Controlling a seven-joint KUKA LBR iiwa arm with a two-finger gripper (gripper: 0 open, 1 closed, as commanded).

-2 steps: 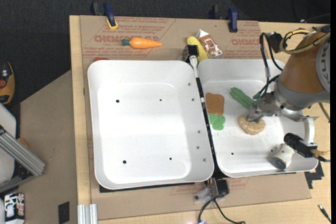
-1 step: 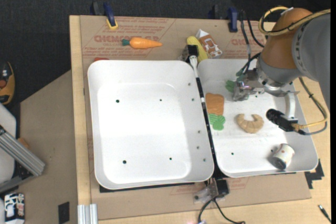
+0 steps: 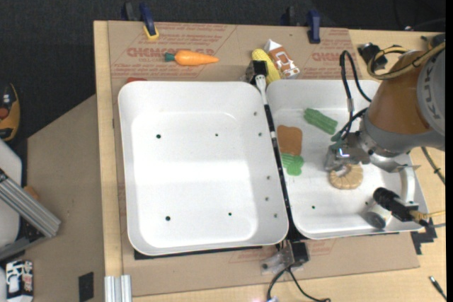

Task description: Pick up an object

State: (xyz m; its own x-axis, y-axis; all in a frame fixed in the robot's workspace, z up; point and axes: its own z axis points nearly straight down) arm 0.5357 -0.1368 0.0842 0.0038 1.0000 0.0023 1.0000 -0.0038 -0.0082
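Cookie (image 3: pixel 346 178), round and tan, lies flat on floor of right bin (image 3: pixel 318 219). Gripper (image 3: pixel 342 158) sits low, right on top of it. Jaws: cannot tell if apart or together. Nothing lifted yet. Grab and lift left to do.

Lab: clamped bench (image 3: pixel 106 53), cabled robot arm (image 3: pixel 403 106)

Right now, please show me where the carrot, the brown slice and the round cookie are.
carrot (image 3: pixel 192 59), camera view, middle of its orange body.
brown slice (image 3: pixel 289 138), camera view, centre of its top face.
round cookie (image 3: pixel 347 179), camera view, its visible lower half.
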